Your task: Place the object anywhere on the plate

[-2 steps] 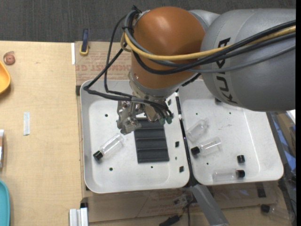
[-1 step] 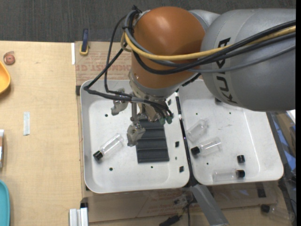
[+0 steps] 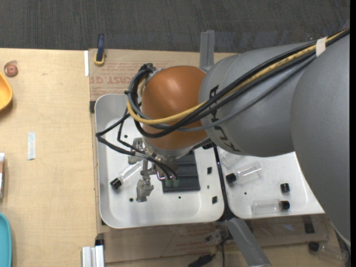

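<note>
My gripper [image 3: 145, 189] hangs low over the left white bin [image 3: 111, 213], under the orange wrist band [image 3: 169, 107]. A clear tube with a black cap [image 3: 123, 177] lies just left of the gripper, close to it; whether they touch is unclear. A dark ribbed plate-like slab [image 3: 183, 177] lies in the same bin right of the gripper, partly hidden by the wrist. Nothing is visibly held.
The right bin [image 3: 300, 204] holds two clear capped tubes [image 3: 243, 174] [image 3: 270, 206] and a small black cap [image 3: 285, 188]. On the bench to the left are a yellow object [image 3: 3, 93] and a teal one [image 3: 3, 238]. Black cables [image 3: 114, 135] loop off the wrist.
</note>
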Action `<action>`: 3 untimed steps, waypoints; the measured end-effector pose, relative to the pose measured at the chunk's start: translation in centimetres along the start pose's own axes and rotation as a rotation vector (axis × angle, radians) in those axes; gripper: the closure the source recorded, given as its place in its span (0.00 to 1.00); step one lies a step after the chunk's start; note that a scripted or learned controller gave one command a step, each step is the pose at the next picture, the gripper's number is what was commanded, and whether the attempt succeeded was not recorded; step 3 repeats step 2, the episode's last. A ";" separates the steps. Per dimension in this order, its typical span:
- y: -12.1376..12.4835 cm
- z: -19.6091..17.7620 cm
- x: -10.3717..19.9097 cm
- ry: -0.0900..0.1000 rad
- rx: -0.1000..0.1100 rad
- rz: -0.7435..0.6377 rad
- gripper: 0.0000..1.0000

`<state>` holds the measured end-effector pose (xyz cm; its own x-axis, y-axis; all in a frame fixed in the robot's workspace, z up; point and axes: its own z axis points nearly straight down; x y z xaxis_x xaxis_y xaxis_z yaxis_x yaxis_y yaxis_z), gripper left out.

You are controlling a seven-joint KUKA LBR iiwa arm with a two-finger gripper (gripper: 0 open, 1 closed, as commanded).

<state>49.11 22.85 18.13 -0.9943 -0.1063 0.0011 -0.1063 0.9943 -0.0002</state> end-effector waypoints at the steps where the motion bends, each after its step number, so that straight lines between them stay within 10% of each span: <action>1: -2.9 5.7 -7.4 -0.002 0.000 0.328 0.00; 2: -3.0 4.8 -7.5 -0.004 0.000 0.329 1.00; 3: -3.0 4.8 -7.5 -0.004 0.000 0.329 1.00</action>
